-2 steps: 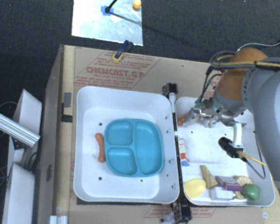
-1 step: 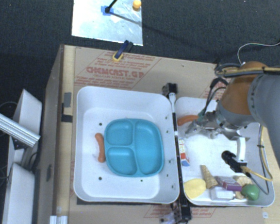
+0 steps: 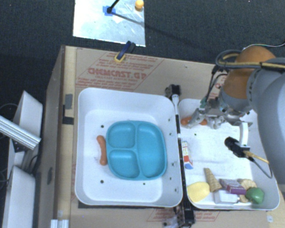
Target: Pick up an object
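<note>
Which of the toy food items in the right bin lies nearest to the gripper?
The orange piece at the bin's far-left corner, right beside the gripper; the others lie along the near edge.

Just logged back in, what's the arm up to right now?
The arm has its tool down at the far end of the right bin, beside a small orange object. Whether it has a grip on anything can't be made out. The other items sit at that bin's near end. The left bin holds a blue divided plate and a sausage.

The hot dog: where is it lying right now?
The hot dog lies in the left bin, just left of the blue divided plate.
</note>
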Controlling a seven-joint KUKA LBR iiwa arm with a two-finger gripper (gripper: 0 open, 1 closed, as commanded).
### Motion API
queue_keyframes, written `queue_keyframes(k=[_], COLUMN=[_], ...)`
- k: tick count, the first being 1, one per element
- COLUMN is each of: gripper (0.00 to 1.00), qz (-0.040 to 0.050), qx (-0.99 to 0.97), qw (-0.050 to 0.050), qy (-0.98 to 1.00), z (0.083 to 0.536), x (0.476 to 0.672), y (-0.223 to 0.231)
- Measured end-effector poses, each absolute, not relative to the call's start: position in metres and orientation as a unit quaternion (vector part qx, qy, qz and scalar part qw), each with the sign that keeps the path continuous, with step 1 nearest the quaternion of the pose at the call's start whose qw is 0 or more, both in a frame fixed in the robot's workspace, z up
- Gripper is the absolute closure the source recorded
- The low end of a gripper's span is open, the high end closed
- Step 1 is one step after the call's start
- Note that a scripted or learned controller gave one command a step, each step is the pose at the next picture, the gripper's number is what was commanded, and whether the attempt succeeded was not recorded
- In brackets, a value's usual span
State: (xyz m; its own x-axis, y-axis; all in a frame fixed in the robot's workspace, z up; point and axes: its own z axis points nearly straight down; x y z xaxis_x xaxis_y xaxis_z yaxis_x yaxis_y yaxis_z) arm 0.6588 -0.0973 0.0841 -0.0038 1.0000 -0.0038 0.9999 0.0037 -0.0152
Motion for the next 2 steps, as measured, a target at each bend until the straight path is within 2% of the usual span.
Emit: queue_keyframes(k=[1, 2], gripper=[0.0, 0.0], qz=[0.0122, 0.0127], qx=[-0.706, -0.706], qw=[0.007, 0.007], qy=[-0.708, -0.708], z=[0.084, 0.084], x=[0.6631, 0.6631], y=[-0.096, -0.0954])
